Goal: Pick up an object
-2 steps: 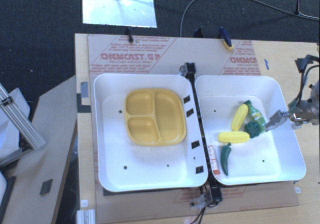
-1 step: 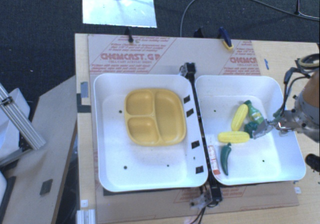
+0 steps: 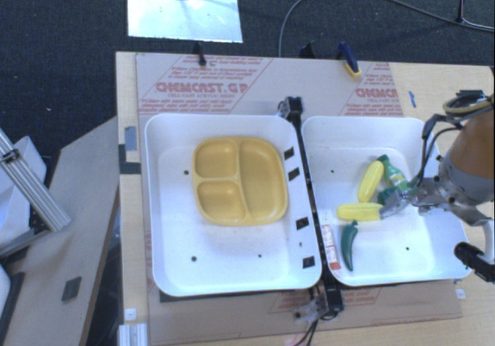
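The right bin [image 3: 410,259] holds a yellow corn cob [image 3: 371,179] lying at a slant, with a second yellow piece [image 3: 359,213] lying flat just below it. A green bottle-like item [image 3: 394,173] rests next to the slanted cob on its right. A dark green pepper [image 3: 348,244] lies nearer the front. My gripper [image 3: 390,203] reaches in from the right and sits low at the right end of the flat yellow piece, just under the green item. Whether it touches either one is unclear.
A yellow divided plate [image 3: 239,180] lies in the left bin [image 3: 174,259]. A black divider with clips [image 3: 305,197] runs between the bins, with a small red-and-white strip [image 3: 329,242] beside it. The arm's orange-banded wrist [image 3: 472,155] hangs over the right bin's right side.
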{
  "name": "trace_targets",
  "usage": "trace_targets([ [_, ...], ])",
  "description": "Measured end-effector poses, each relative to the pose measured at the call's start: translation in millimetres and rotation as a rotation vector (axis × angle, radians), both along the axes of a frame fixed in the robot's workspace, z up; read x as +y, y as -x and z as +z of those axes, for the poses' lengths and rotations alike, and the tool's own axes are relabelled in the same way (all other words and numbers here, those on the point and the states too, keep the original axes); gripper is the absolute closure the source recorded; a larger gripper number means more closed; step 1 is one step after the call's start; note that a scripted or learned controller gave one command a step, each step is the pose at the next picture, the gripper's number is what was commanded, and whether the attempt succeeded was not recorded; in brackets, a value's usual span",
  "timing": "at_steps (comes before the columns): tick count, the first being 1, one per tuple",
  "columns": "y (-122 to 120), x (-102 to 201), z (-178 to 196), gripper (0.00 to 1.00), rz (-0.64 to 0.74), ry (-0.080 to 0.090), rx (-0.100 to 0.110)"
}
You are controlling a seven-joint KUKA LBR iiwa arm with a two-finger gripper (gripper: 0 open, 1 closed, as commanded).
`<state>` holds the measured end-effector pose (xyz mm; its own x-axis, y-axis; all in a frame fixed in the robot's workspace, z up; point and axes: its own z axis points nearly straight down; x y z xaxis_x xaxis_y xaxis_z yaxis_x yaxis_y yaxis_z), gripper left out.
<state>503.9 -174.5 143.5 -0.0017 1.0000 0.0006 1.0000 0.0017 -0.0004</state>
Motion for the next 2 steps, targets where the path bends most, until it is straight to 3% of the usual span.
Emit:
trace_targets([
  [1,-0.3,0.3,-51.9,0.0,-0.001,0.0,0.0],
  [2,-1.3,-0.2,-39.0,1.0,0.0,0.002,-0.003],
])
